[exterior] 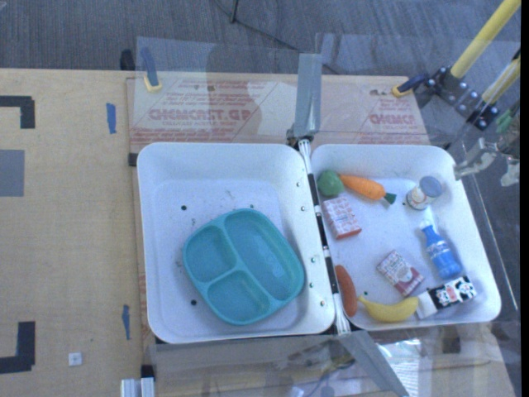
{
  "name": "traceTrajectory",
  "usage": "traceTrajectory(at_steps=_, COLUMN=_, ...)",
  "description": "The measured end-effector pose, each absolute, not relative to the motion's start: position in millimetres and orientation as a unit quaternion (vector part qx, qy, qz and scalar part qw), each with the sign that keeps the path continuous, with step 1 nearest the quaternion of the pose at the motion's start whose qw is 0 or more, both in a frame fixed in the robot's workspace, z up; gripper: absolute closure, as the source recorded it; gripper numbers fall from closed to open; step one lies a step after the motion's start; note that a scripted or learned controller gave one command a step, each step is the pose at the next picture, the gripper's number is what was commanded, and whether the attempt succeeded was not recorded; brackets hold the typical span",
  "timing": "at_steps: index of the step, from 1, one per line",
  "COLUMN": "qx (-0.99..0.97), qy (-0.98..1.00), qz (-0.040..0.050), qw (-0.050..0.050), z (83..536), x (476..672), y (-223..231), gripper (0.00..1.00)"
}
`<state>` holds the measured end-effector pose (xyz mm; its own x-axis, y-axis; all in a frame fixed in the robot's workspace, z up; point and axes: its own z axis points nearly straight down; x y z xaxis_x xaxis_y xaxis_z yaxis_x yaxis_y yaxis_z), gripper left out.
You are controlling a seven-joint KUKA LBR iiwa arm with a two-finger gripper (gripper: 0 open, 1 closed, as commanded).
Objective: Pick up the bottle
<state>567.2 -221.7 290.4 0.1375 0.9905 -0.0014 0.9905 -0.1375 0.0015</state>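
Bottle (440, 253) near right bin's (488, 271) right wall

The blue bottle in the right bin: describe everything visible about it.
The bottle is small, of blue plastic by its look, with a white cap and a pale label band below the neck. It lies flat on the floor of the right bin, cap pointing to the far wall, near the right wall. It looks closed and whole. Nothing touches it; a black-and-white carton lies just past its base.
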Motion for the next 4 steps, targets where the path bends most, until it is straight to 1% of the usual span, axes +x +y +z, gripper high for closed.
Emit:
traceTrajectory(at_steps=1, qx=0.704, qy=0.71, qz=0.0032, qw=0.0, z=97, x=543.5, y=-214, gripper=0.0)
traceTrajectory(at_steps=2, qx=0.647, qy=0.763, qz=0.0043, qw=0.0, z=89, x=548.7, y=-216, gripper=0.0)
traceTrajectory(at_steps=3, qx=0.648, qy=0.762, qz=0.0037, qw=0.006, z=100, x=550.3, y=-219, gripper=1.0)
traceTrajectory(at_steps=4, qx=0.715, qy=0.699, qz=0.0002, qw=0.001, z=224, x=567.6, y=-201, gripper=1.0)
